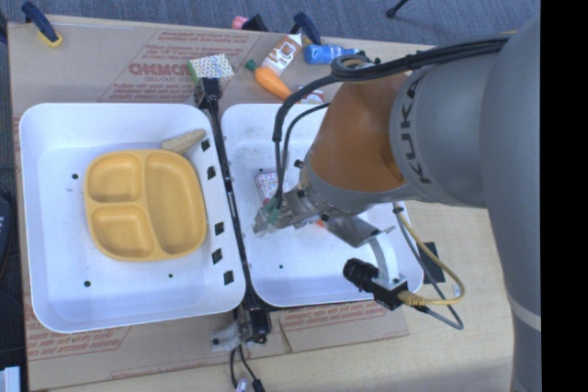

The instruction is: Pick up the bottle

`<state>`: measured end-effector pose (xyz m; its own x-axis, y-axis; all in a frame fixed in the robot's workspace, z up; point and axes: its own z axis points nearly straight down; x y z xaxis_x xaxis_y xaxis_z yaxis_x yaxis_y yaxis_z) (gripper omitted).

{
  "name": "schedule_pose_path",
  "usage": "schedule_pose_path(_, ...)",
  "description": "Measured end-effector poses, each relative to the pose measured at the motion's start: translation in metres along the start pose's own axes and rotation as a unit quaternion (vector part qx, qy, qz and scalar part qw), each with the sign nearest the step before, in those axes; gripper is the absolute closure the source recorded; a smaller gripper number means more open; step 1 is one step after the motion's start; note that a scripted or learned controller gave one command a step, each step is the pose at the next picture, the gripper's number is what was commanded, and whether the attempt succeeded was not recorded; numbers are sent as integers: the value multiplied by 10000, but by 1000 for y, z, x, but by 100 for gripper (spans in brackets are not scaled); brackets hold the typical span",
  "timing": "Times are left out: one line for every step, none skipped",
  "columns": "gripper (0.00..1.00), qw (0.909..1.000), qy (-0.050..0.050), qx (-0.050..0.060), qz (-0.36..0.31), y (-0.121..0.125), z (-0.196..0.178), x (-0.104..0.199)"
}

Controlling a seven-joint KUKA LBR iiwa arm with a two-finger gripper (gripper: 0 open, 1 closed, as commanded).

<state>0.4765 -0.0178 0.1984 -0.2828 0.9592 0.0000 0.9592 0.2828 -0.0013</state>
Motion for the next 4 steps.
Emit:
schedule_pose_path(100, 9953, 1, -1, -972, 10, -59, 34)
schedule_pose_path(100, 9969, 7, 19, -792, 21, -5, 73)
schedule_pose_path(100, 9953, 3, 5, 972, 23, -103, 80)
schedule_pose_path(100, 9813, 4, 26, 1926, 25, -37, 88)
